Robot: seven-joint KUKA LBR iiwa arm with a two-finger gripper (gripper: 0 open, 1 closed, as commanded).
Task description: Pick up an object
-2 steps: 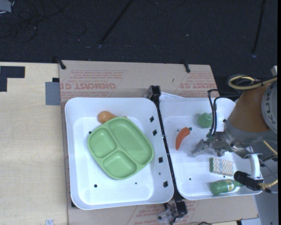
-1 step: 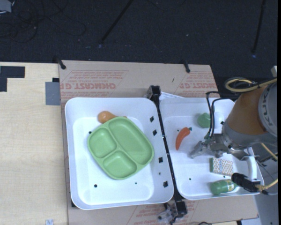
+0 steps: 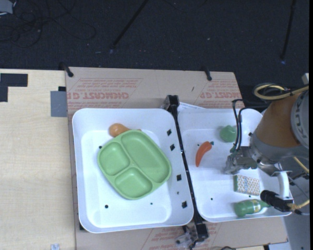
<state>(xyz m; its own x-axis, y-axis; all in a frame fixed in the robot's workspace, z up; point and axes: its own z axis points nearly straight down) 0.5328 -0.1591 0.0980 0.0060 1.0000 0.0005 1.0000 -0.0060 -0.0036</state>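
Gripper (image 3: 236, 163) hangs low in the right bin (image 3: 211, 212) — its grip impossible to read — just right of an orange carrot-shaped toy (image 3: 203, 152) lying steeply slanted near the bin's centre, tip down-left, dark stem end up-right.

The one camera is looking down from above the bench at a slant, far enough away that both white bins, the left bin (image 3: 86, 165) and the right bin (image 3: 214, 202), are fitting inside the frame. The gripper (image 3: 236, 163) is sitting near the right edge, with both bins lying to its left and dark floor lying beyond it at the top.
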